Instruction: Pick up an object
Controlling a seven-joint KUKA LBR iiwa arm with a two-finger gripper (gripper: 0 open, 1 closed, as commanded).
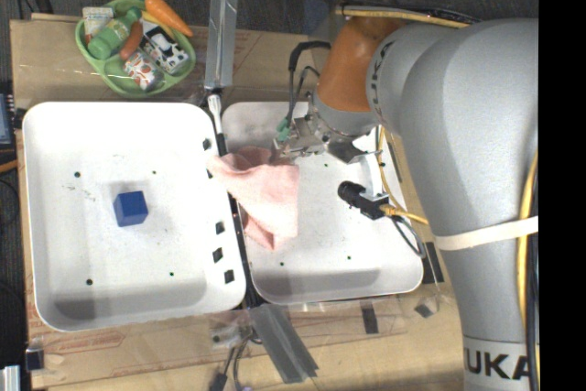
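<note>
Limp pink cloth [270,197], matt, soft, creased. Small blue cube [131,208], matt. Shallow white bins [110,142], smooth, plastic-looking. Brown bench top [41,59], matt, cardboard-like.

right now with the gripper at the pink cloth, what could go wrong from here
The gripper sits at the upper edge of the pink cloth, so a lift may catch only a thin fold and slip. The cloth's left corner lies on the left rim of the right bin, so it could drag or snag there.

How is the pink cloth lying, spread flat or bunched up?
Bunched up: the cloth shows folds and creases in the right bin, with its left corner reaching the rim between the bins.
</note>
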